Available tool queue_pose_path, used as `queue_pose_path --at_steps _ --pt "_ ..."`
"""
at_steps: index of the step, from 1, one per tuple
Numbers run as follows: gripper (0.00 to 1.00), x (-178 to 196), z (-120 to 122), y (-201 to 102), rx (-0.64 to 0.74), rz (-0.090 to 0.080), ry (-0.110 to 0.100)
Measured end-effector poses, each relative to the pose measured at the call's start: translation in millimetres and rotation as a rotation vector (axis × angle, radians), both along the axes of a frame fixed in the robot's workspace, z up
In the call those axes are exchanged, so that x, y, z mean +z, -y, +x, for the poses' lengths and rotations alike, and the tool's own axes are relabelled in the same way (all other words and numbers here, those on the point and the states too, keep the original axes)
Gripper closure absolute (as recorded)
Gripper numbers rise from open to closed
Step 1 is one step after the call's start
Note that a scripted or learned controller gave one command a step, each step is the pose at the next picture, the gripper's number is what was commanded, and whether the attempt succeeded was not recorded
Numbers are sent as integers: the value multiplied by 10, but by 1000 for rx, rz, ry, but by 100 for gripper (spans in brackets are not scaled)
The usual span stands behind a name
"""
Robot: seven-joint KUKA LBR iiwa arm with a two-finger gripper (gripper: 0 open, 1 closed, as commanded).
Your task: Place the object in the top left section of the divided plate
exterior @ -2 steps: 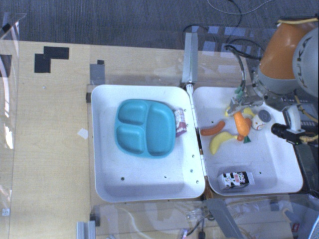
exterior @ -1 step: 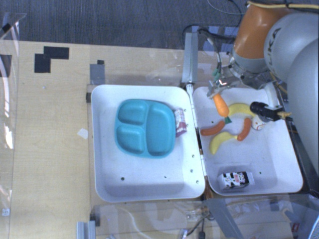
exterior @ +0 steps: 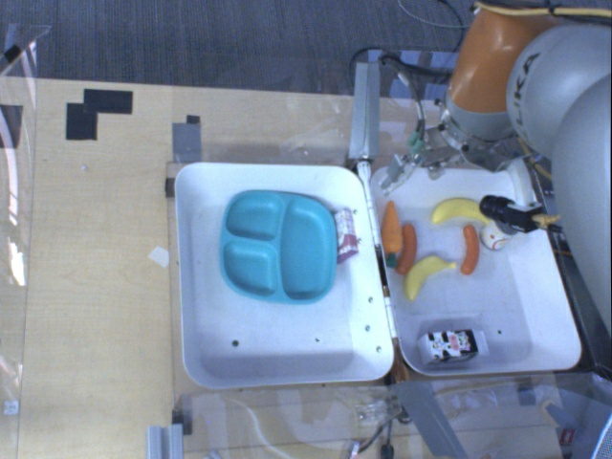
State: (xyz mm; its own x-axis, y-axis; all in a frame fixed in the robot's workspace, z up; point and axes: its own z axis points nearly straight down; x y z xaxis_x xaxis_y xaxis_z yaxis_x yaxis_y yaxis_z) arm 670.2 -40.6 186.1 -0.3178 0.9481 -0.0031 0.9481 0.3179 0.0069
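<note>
Though bin-edged, divided plate (exterior: pixel 280 246) unobstructed.

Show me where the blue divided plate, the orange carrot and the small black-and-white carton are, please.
blue divided plate (exterior: pixel 280 247): camera view, on the ridge between its sections.
orange carrot (exterior: pixel 391 229): camera view, middle of its body.
small black-and-white carton (exterior: pixel 452 344): camera view, centre of its top face.

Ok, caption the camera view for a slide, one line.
Blue divided plate waits in the left bin; toy bananas, carrot and sausages lie in the right bin beneath the arm.
</note>
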Motion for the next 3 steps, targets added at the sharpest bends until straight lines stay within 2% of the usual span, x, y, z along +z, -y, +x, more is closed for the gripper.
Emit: queue_pose_path --at_steps 1,2,3 --pt "0 4 -3 -1048 60 1 1" --pt "0 104 -4 -1965 81 2 2" --pt "0 -52 -642 -2355 175 2 -3"
